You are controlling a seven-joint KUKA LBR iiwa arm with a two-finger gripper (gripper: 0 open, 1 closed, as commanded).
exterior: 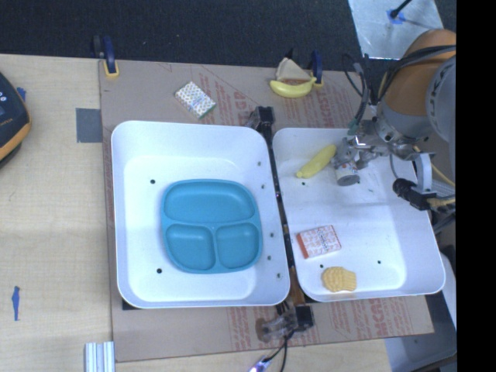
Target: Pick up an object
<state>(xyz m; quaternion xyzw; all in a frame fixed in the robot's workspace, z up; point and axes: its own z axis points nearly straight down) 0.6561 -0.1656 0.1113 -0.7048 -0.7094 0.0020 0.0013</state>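
The gripper [348, 170] hangs low in the right bin [403, 273], just beside the yellow corn cob [316, 162] at the bin's far-left side. Whether it is released or clenched cannot be told. The cob looks light, stiff and smooth; grasp it across its narrow middle.

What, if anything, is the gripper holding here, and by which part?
Cannot be told. The gripper is low in the right bin, just beside the yellow corn-like piece, but nothing shows between its fingers from this view.

Gripper [348, 163] beside yellow corn cob [316, 162]
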